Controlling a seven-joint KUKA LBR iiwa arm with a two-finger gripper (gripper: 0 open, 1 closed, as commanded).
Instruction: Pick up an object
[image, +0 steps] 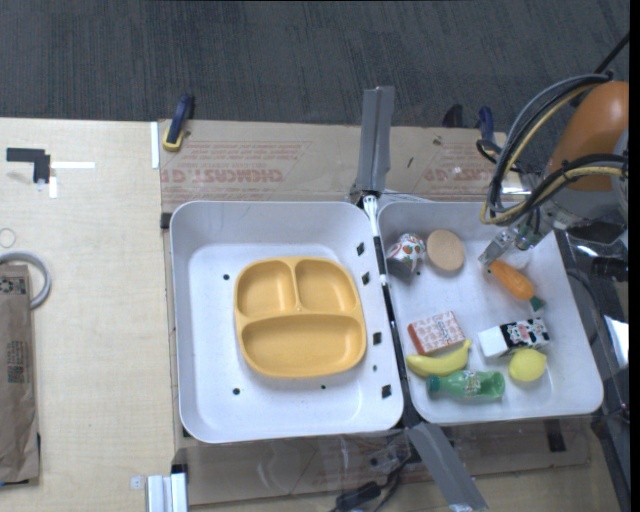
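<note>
The gripper (512, 243), its state impossible to tell, hovers above the orange plastic carrot (513, 281); descend centred across its narrow width.

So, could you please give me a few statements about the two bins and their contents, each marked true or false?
1. The yellow three-compartment plastic plate lies in the left white bin. True.
2. The yellow banana rests on that plate. False: it lies in the right white bin, beside the green plastic bottle.
3. The orange carrot lies in the right bin, close below the gripper. True.
4. The round tan disc sits at the right bin's front edge. False: it sits near the back, beside a small red-and-white object.
5. The yellow lemon lies in the left bin. False: it is in the right bin.
</note>
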